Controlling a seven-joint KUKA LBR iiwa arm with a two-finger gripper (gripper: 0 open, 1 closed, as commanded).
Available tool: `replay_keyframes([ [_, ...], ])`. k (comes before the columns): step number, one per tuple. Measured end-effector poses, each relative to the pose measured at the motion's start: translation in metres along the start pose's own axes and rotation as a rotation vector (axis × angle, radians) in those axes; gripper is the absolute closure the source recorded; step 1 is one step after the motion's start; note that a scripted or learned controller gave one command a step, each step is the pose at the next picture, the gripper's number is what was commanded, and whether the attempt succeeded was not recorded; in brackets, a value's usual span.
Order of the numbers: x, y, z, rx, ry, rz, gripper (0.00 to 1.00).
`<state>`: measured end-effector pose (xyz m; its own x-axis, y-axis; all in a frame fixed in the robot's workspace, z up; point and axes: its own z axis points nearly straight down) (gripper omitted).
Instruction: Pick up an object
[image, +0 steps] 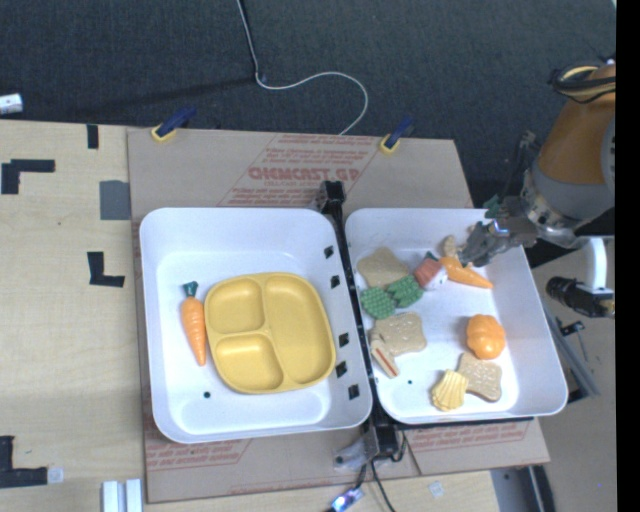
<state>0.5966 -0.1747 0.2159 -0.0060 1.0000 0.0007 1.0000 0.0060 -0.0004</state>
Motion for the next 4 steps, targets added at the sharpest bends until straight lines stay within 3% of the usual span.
replay_keyframes([
  [2,0.082,0.030,-0.017,0.000,0.001,0.001,1.00],
  [4,0.078,0.024,-0.013,0.001,-0.002,0.005,1.00],
])
